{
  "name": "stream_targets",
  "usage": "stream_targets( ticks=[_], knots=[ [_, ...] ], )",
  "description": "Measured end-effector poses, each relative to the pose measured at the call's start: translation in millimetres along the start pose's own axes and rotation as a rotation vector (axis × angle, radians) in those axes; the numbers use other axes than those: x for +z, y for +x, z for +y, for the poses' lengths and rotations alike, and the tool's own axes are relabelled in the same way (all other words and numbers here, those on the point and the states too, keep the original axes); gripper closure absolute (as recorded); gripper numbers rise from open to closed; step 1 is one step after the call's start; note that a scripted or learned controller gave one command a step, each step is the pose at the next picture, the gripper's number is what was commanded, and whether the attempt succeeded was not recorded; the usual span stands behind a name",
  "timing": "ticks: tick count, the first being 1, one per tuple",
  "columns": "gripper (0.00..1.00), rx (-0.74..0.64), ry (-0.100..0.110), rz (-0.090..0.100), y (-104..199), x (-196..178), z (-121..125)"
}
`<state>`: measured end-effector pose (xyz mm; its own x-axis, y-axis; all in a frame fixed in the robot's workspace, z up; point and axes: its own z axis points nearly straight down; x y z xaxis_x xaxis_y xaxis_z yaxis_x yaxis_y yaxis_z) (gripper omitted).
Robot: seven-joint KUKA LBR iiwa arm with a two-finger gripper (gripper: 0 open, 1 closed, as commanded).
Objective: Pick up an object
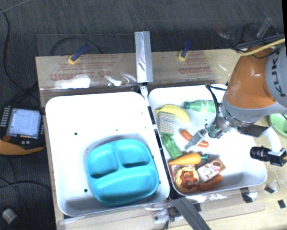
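Note:
The right bin (241, 160) holds several toy foods: a yellow banana (172, 111), a green bottle (201, 105), a pale mesh-textured piece (166, 123), a small orange carrot (186, 134), a green cucumber (171, 146), a larger carrot (186, 159), a pizza slice (185, 177), a white and red carton (211, 169) and a red sausage (211, 183). My gripper (193, 140) reaches in from the right and hangs low over the middle of the pile, just right of the small carrot and above the larger one. Nothing is visibly held.
The left bin (60, 140) holds a blue divided plate (122, 170) in its near half. A metal strip (143, 56) stands behind the wall between the bins. A handheld device (17, 127) lies on the floor at left, and a green object (284, 123) sits past the right bin.

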<state>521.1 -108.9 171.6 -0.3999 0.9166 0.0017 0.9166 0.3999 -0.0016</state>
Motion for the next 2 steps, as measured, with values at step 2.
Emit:
stream_targets(
  ticks=[2],
  knots=[
    [0.00, -0.033, 0.005, -0.009, -78.3, 82.8, 125.8]
  ],
)
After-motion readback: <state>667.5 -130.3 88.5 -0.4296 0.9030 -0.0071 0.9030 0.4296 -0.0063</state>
